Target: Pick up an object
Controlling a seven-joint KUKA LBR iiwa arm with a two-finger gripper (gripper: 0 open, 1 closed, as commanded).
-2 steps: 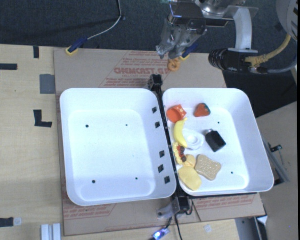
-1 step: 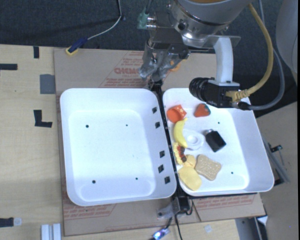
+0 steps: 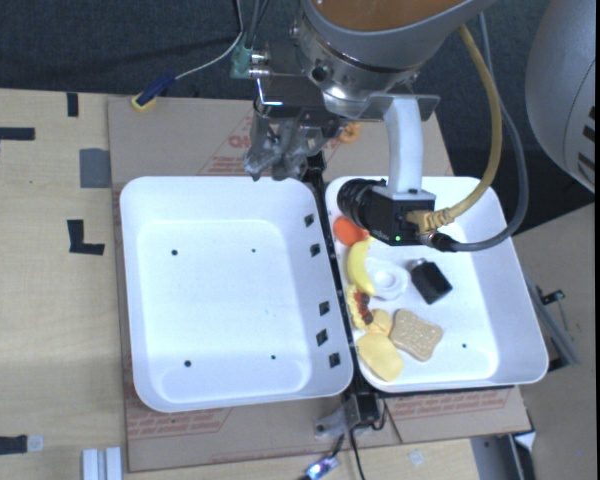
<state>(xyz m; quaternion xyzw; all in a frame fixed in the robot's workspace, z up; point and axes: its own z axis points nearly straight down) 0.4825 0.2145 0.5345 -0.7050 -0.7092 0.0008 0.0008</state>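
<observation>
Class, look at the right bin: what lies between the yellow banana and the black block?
In the camera view, a small white round piece lies between the banana and the black block.

Open floor across left bin point(image 3: 220, 298); right bin's point(image 3: 480, 338) left side apparently crowded.

I work in what looks like a robotics lab. Two shallow white bins point(image 3: 220, 298) sit side by side on a cardboard sheet point(image 3: 180, 133) laid over a pale wooden bench point(image 3: 40, 308) with black tape marks point(image 3: 80, 236). Loose cables point(image 3: 480, 118) hang from my arm point(image 3: 400, 8).
</observation>
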